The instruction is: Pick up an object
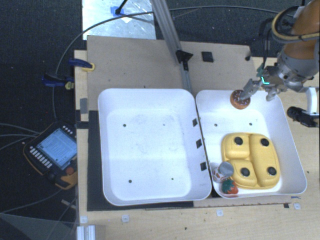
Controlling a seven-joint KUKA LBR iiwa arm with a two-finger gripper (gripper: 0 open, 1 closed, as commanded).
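My gripper (242, 98) reaches in from the right over the back edge of the right bin (287, 134). It is shut on a small round orange-brown object (239, 101), which sits at the fingertips just above the bin's far wall. A large yellow four-lobed piece with black dots (251, 160) lies in the front half of the same bin. Beside it, in the front left corner, are a small grey object (225, 169) and a small red and green object (229, 186).
The left bin (145, 144) stands next to the right one, the two touching along a shared rim. A metal pole (167, 24) slants over the back of the bench. A handheld pendant (52, 151) lies on the floor at far left. Clamps (80, 64) grip the bench's left edge.
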